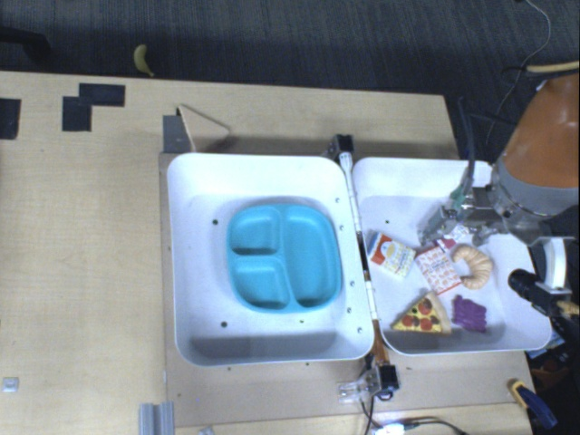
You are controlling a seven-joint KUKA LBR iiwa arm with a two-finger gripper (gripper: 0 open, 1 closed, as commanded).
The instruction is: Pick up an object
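the worktop (pixel 82 270) looks like pale wood or laminate, smooth and matt; both white bins (pixel 195 243) look like smooth plastic with a soft sheen; the blue divided tray (pixel 281 256) is smooth plastic, faintly glossy; the croissant (pixel 473 265) and pizza slice (pixel 422 316) look like moulded toy plastic; the small cartons (pixel 393 256) seem printed card or plastic, hard to tell; the tool (pixel 458 216) is grey metal; the floor (pixel 272 25) is dark, rough carpet
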